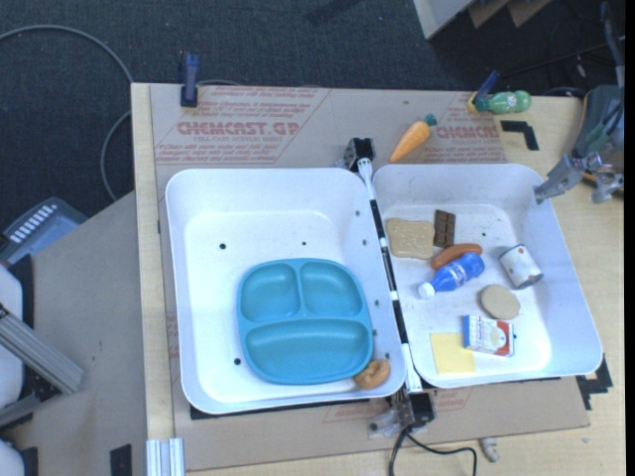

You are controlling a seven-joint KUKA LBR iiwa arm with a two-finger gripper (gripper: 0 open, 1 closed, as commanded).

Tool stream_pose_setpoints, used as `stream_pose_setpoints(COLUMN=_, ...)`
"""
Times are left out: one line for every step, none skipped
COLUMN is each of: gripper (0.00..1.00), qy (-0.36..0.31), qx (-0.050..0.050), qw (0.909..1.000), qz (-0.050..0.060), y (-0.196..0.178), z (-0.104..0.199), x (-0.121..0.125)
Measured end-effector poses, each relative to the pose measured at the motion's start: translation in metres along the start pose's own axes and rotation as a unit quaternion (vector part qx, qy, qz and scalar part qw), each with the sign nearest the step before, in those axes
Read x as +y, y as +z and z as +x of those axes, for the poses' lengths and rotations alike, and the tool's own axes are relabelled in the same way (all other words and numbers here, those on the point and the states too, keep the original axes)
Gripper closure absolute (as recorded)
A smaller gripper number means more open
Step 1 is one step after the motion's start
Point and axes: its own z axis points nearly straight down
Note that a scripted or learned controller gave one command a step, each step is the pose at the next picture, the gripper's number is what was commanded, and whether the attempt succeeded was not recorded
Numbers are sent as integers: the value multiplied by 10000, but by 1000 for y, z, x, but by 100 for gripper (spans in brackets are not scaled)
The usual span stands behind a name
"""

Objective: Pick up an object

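Arm parked off the far right corner, right bin full of candidates for a pick.

The gripper point(580, 172) sits over the counter point(248, 117) at the far right edge of the right bin point(571, 296), well apart from everything inside it; whether it is released or clenched cannot be told at this angle. The pickable things lie loose and mostly separate on the bin floor, which suits a top-down grab: a blue bottle point(454, 273) touching an orange sausage point(454, 255), a slice of bread point(410, 237) beside a brown bar point(444, 228), a small can point(519, 265), a round cookie point(499, 301), a red-and-white carton point(487, 335) and a yellow square point(452, 353). In the left bin point(198, 226) a blue divided plate point(303, 320) lies flat, with a small pastry point(373, 373) just beside its near right corner. A toy carrot point(411, 139) lies outside on the counter.
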Motion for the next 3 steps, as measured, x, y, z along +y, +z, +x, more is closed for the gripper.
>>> stream_pose_setpoints(gripper=0, qy=-7, qx=9, qw=10000, qz=13, y=107, z=37, x=61)
stream_pose_setpoints(gripper=0, qy=-2, qx=9, qw=10000, qz=11, y=168, z=91, x=33)
stream_pose_setpoints(gripper=0, qy=2, qx=0, qw=10000, qz=-14, y=190, z=93, x=12)
